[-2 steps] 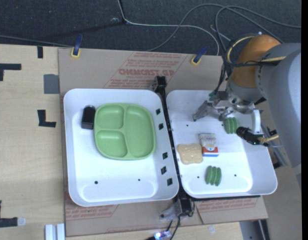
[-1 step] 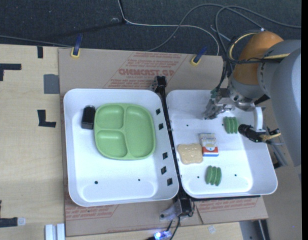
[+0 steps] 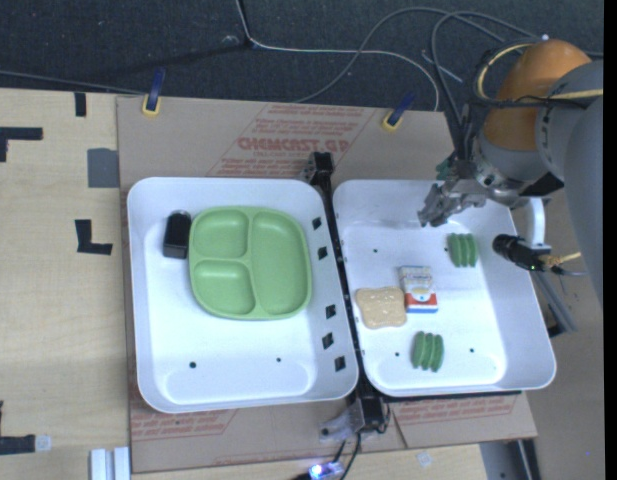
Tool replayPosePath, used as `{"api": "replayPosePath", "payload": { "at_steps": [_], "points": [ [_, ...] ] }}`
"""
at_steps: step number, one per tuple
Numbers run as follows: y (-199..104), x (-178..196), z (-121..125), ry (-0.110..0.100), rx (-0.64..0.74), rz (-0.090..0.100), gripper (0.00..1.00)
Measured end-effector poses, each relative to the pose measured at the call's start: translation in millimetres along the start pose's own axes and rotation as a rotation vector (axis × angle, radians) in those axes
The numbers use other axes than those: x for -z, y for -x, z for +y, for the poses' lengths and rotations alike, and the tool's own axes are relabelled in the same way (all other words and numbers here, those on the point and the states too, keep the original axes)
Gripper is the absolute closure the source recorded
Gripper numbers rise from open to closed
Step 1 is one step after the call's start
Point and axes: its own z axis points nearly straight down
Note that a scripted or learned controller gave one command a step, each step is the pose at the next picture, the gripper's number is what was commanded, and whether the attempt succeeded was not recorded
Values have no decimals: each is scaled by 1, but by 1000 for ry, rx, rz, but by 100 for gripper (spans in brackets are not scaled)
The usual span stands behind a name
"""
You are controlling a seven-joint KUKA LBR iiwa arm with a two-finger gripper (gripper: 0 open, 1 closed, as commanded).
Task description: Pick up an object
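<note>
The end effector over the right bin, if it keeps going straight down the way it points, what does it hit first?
Most likely the bare white floor of the right bin. The end effector points down over its upper part, apart from the nearest green piece, though depth is unclear.

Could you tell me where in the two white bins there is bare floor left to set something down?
The left white bin has a bare strip below the green divided plate; the black block crowds its upper left. In the right white bin, the upper-left corner is free. The middle is crowded: tan bread slice, small red-and-white carton, two green pods, and the hand.
</note>
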Motion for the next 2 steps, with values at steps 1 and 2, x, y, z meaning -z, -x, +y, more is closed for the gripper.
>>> {"api": "replayPosePath", "payload": {
  "at_steps": [1,2],
  "points": [
    [-5,63,2,3,2,0,100],
    [-2,107,1,2,1,-1,100]
  ]
}}
